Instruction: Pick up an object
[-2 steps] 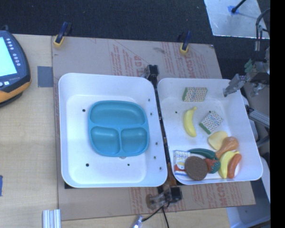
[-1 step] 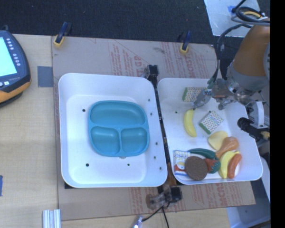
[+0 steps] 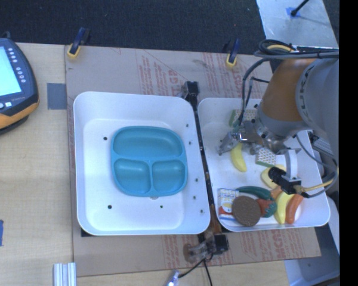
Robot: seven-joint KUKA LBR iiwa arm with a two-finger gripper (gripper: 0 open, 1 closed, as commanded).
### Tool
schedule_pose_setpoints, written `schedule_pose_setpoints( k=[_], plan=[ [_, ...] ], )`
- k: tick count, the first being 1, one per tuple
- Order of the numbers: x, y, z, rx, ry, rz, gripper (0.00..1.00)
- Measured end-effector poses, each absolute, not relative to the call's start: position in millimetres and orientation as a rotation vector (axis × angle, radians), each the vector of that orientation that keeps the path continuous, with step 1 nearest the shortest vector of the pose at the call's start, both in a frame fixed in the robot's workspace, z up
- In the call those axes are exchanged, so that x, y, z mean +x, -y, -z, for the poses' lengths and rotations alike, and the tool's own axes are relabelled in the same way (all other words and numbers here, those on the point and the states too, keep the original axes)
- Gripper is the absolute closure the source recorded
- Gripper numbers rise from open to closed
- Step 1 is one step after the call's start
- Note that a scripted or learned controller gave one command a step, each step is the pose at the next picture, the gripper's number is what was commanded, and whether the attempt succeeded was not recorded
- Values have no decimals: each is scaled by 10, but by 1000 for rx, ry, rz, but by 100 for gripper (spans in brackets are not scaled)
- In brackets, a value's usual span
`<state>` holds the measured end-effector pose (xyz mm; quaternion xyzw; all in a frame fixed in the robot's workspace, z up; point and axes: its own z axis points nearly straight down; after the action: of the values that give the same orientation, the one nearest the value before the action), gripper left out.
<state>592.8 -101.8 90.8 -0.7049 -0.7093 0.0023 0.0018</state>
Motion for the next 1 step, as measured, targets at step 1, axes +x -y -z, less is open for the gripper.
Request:
schedule_pose_setpoints(
  k=[1],
  plan=[
    [5932, 1032, -1015, -2209, 2229, -10, 100]
  ],
)
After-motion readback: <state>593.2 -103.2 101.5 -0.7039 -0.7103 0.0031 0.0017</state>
